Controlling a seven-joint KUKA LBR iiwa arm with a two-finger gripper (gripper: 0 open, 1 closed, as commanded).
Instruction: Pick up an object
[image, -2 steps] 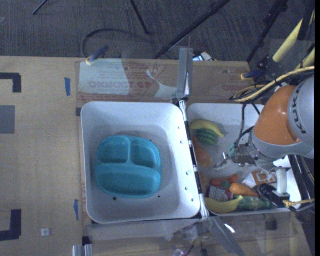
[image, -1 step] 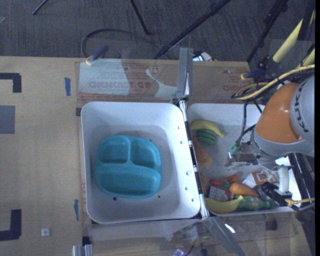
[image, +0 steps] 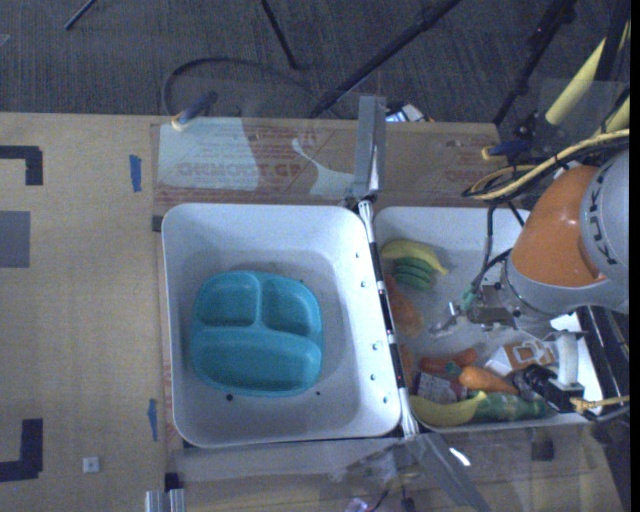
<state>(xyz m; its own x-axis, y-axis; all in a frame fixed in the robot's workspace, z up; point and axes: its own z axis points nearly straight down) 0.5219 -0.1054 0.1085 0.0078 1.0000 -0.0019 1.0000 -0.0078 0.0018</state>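
**toys lie below and left of our gripper**

camera view: our gripper (image: 478, 312) hangs over the right bin (image: 455, 222), nothing seen between its parts; we cannot tell from here how it is set. the nearest things sit just below it toward the near wall: an orange carrot (image: 488, 379) and a yellow banana (image: 446, 409), both lying long-ways across. a second banana (image: 414, 252) lies up and left. the teal tray (image: 257, 332) sits well apart, far left in the other bin (image: 190, 232).
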